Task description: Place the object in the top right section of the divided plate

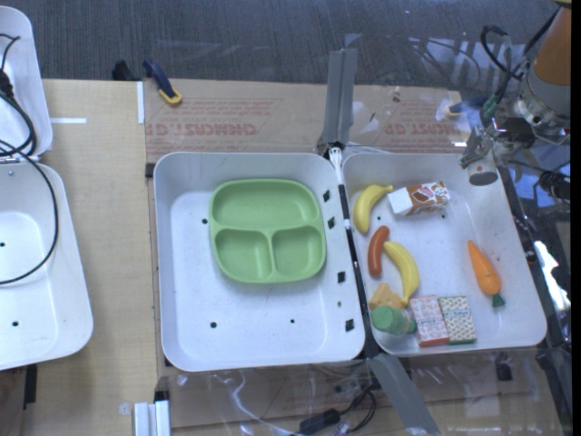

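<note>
A green divided plate (268, 209) lies in the left bin (186, 289), with one wide section at the far side and two small sections at the near side; nothing lies in it. My gripper (481, 157) hangs over the far right corner of the right bin (445, 252), to the right of a small printed carton (420, 198). Nothing shows in its grasp. The toy foods all lie in the right bin: two yellow bananas (366, 205) (404, 269), a red sausage (378, 249) and an orange carrot (485, 269).
At the right bin's near edge sit a green round piece (392, 320), a yellow wedge (386, 296) and two patterned blocks (429, 321) (458, 319). A grey post (340, 94) stands behind the bins' shared wall. Cables hang near the arm (545, 71).
</note>
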`<action>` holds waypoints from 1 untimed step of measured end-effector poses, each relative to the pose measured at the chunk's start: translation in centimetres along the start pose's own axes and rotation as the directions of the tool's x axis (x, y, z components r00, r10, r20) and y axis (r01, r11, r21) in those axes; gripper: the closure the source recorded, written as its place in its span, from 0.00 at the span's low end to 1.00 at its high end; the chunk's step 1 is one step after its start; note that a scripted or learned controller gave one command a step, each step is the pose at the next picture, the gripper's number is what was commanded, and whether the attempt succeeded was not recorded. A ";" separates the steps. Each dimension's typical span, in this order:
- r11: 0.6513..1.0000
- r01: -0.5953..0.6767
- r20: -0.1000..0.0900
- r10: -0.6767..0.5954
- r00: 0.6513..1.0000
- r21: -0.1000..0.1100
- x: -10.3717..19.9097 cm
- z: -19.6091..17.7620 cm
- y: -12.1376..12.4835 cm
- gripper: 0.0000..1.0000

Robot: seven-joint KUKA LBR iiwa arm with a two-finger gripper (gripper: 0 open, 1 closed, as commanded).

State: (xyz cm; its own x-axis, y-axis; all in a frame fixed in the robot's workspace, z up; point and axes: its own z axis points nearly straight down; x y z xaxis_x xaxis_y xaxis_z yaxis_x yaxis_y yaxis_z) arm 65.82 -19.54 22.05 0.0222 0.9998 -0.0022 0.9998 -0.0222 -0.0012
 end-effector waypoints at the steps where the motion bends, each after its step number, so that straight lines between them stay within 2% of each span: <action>1: 0.995 0.104 0.000 -0.104 0.995 -0.001 -1.8 -16.5 -3.4 1.00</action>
State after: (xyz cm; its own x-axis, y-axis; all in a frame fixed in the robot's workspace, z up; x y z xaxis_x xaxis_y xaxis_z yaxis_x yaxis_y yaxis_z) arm 62.40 -21.20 38.59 -0.0820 0.9966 -0.0024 0.9966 0.0820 -0.0001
